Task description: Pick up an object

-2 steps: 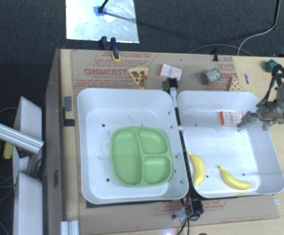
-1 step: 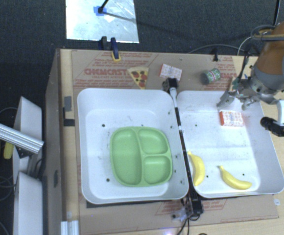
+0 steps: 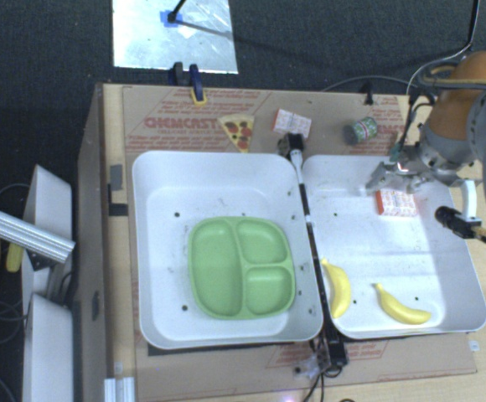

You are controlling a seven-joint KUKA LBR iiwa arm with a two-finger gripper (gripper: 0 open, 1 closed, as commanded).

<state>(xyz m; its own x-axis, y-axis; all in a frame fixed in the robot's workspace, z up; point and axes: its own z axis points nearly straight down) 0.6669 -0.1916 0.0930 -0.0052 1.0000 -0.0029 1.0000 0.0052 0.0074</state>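
Green divided plate (image 3: 241, 266), two yellow bananas (image 3: 338, 287), red-and-white packet (image 3: 395, 202), white bins (image 3: 155, 224)

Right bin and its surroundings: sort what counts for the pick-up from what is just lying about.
For the job:
- claw, over the right bin
- red-and-white packet beside the claw
- two bananas

Lying about:
- green divided plate in the left bin
- pizza slice toy, small can and card on the cardboard

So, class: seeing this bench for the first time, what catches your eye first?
The green tray lying in the left bin stands out most. Next, two bananas near the right bin's front edge, and the arm's tool hovering by a red-and-white packet at that bin's back.
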